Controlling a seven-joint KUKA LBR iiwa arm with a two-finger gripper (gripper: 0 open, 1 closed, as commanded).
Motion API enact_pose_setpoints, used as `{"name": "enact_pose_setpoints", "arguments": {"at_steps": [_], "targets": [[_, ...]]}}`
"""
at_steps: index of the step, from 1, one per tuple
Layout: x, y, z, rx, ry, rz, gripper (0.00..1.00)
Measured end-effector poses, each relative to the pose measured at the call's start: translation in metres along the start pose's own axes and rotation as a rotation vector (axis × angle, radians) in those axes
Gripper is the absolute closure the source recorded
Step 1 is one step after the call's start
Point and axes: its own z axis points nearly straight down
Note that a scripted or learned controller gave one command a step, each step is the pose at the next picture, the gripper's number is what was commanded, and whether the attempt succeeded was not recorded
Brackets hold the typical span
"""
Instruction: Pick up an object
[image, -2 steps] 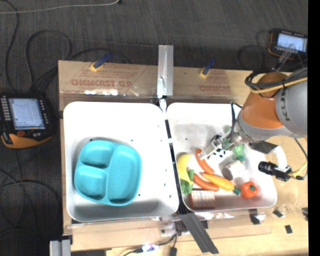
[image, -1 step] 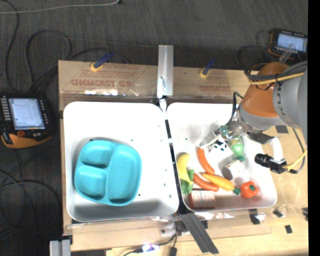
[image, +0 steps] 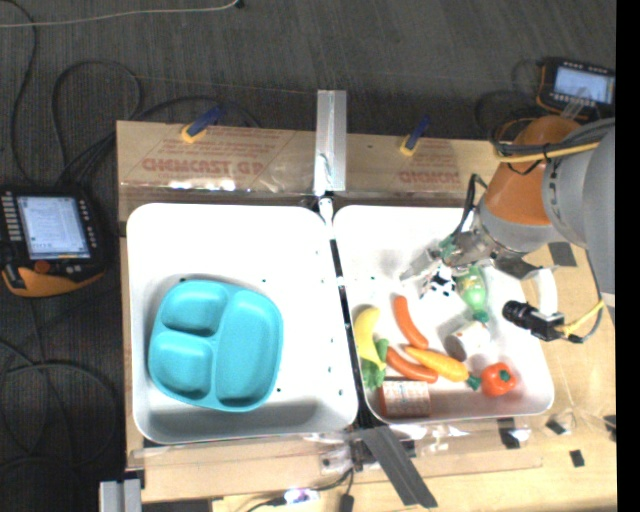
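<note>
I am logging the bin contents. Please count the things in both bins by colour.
Turquoise: 1, the divided tray
Orange: 3, carrots
Yellow: 1, banana
Red: 1, tomato
Green: 1, toy
Brown: 1, can
Total: 8

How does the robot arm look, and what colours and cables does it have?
The arm is a thick grey cylinder with an orange band above the wrist. Thin dark cables loop around that band. The gripper is a small metal and black assembly at its end.
</note>
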Motion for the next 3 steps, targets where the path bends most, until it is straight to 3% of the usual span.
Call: {"name": "enact_pose_setpoints", "arguments": {"at_steps": [1,2,3], "targets": [[0.032,-0.021,-0.001,-0.024,-0.02,0.178,0.0],[0.033,-0.029,-0.001,-0.016,-0.032,-0.097,0.0],[0.049,-0.038,-0.002,-0.02,-0.032,-0.137,0.0]]}}
